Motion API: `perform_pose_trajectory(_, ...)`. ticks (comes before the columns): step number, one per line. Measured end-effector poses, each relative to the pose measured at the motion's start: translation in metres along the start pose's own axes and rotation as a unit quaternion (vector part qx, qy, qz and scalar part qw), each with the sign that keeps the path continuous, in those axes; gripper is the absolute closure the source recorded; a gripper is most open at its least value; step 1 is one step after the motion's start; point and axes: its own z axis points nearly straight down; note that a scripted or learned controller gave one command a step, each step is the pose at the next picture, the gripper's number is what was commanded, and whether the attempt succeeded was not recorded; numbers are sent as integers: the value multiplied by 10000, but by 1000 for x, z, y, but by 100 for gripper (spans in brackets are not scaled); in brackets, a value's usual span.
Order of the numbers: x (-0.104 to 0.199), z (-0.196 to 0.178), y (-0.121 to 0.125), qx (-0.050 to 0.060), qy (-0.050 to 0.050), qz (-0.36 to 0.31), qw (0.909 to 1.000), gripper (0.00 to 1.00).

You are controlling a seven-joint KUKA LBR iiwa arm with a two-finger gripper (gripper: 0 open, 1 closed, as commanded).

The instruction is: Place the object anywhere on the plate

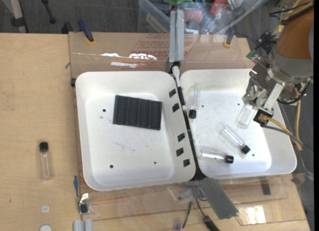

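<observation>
Vial [244,115], clear, light, slick and breakable, hangs pinched between the fingers of the gripper [247,109] at the right bin's [284,162] three o'clock; you'd grip mid-barrel.

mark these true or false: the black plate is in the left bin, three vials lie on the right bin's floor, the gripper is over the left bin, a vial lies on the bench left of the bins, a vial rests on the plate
1. The black plate is in the left bin. True.
2. Three vials lie on the right bin's floor. True: one by the divider, two nearer the front.
3. The gripper is over the left bin. False: it is over the right bin, with a clear vial at its tip.
4. A vial lies on the bench left of the bins. True.
5. A vial rests on the plate. False: the plate's top is bare.
</observation>
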Motion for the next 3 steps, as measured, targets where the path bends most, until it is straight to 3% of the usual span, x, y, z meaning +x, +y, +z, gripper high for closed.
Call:
perform_pose_trajectory(1,-3,-25,-59,2,0,-1017,9948,100)
perform_pose_trajectory(2,1,8,-124,6,-5,-1620,9868,100)
perform_pose_trajectory(3,60,52,-188,-1,-7,-1154,9933,100)
